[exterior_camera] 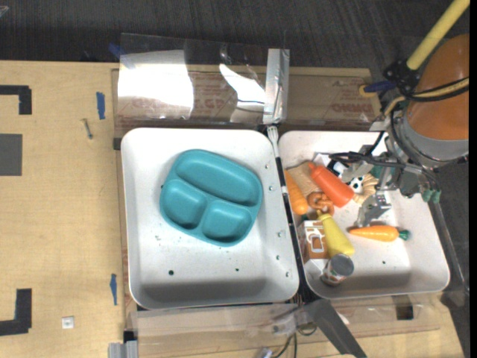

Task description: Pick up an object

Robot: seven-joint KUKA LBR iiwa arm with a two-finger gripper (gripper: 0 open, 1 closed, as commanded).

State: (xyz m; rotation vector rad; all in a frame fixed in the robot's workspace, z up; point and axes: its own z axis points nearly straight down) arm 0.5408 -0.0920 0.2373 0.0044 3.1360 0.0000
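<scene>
The right bin (425, 263) holds a pile of toy food: an orange carrot (374, 234) with a green tip, a yellow bottle-like piece (335, 234), an orange-red cylinder (331, 186), a brown pretzel-like piece (314, 199) and a small grey-topped can (337, 268). My gripper (375, 204) hangs low over this bin, just above the carrot's left half and right of the pile. Its metal fingers (370, 213) point down with nothing visibly between them. The arm with its orange band (446, 99) comes in from the upper right.
The left bin (145, 252) holds a teal divided plate (211, 195). A clear plastic sheet (201, 80) and cardboard lie behind both bins. Black cables (350, 159) trail from the wrist over the right bin's back.
</scene>
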